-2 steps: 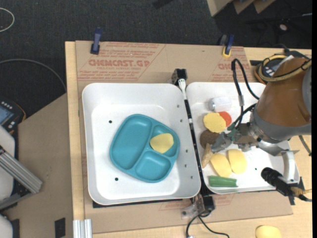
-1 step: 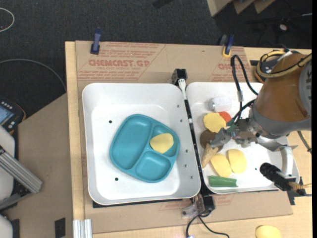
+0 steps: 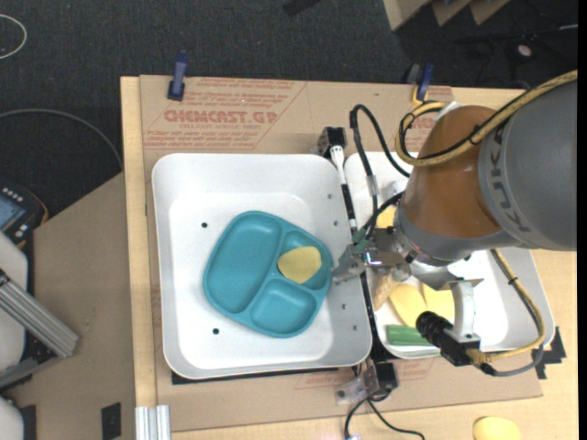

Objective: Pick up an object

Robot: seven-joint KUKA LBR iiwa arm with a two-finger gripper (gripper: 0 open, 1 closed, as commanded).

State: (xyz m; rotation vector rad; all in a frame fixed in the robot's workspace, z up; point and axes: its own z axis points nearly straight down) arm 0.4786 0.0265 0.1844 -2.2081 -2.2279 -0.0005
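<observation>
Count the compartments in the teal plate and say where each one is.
3. In the teal plate: one large along its left side, one at the upper right holding a yellow piece, one at the bottom right. None looks hidden.

We're standing in a robotics lab: the grey arm (image 3: 514,172) is hanging over a clamped brown board (image 3: 229,113), cables (image 3: 376,136) trailing everywhere.

Left bin (image 3: 183,246): divided tray (image 3: 252,278) at centre, small round piece (image 3: 299,263) in its right compartment. Right bin (image 3: 514,314): flat pieces (image 3: 415,301) near the dividing wall, beneath the arm (image 3: 495,181). Both on the surface (image 3: 138,154).
</observation>
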